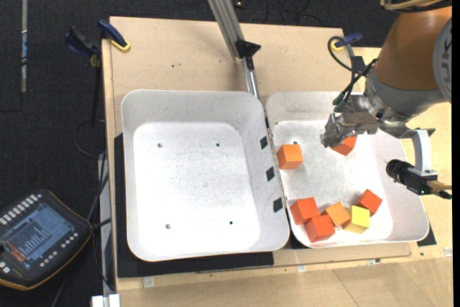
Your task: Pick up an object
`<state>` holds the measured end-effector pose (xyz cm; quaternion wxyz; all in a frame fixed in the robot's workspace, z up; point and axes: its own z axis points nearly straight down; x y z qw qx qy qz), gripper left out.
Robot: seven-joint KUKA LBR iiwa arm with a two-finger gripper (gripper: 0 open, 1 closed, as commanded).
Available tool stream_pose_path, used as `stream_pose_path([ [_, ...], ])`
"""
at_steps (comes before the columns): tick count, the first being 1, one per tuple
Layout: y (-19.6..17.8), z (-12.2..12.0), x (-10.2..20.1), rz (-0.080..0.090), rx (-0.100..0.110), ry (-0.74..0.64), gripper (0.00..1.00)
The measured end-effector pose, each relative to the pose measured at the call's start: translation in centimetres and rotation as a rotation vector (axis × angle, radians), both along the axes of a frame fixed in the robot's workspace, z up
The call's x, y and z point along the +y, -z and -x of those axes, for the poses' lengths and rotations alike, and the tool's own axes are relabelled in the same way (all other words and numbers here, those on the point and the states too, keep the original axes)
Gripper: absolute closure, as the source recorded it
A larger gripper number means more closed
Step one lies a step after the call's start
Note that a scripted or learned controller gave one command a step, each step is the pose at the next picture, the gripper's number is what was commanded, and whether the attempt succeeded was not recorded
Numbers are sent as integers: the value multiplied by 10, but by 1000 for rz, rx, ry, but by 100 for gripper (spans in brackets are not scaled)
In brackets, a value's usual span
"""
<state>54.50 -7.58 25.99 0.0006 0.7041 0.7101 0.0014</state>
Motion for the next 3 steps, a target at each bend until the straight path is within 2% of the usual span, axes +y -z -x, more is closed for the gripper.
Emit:
stream_pose_path([
  [1, -4, -20, 51, 0, 0, 1, 100],
  [3, 25, -72, 160, 0, 1, 1, 100],
])
